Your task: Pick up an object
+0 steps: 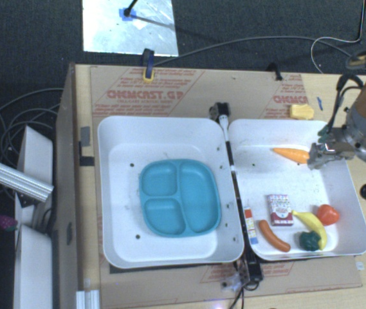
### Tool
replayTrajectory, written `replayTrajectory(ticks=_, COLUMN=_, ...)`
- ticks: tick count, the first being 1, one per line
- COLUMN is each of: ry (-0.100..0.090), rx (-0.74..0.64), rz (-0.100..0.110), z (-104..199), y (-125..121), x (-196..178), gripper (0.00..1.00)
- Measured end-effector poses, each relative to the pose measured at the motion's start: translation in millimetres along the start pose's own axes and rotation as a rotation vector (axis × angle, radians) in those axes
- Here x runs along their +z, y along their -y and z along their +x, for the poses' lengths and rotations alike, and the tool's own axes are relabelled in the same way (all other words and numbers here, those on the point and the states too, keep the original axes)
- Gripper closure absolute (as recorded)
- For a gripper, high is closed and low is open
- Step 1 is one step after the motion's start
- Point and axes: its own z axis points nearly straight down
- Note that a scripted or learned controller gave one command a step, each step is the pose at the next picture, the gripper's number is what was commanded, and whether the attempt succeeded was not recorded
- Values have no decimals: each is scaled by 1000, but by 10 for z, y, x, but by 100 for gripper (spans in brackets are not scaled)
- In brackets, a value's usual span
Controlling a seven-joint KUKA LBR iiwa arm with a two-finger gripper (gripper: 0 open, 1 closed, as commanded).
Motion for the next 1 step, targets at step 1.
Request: replayTrajectory(ticks=1, ry=-2, rx=-2, rz=3, z=301, y=-1045, x=-16, gripper=100)
